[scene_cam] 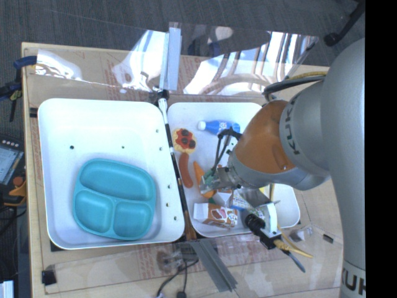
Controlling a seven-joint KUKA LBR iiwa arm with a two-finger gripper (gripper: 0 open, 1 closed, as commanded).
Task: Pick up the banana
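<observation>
Arm [291, 148] reaches in from the right over the right bin [186, 113], its orange band covering most of that bin's middle; tool state can't be told, and I can't pick out the banana w/ any certainty among the clutter. Visible in the right bin: pizza slice toy [184, 139], hot dog [185, 169], carrot [198, 172], blue bottle [218, 127] near the far wall, small packets [220, 216] at the near edge. Left bin [93, 113] holds a teal divided tray [115, 198], well apart from the arm.
</observation>
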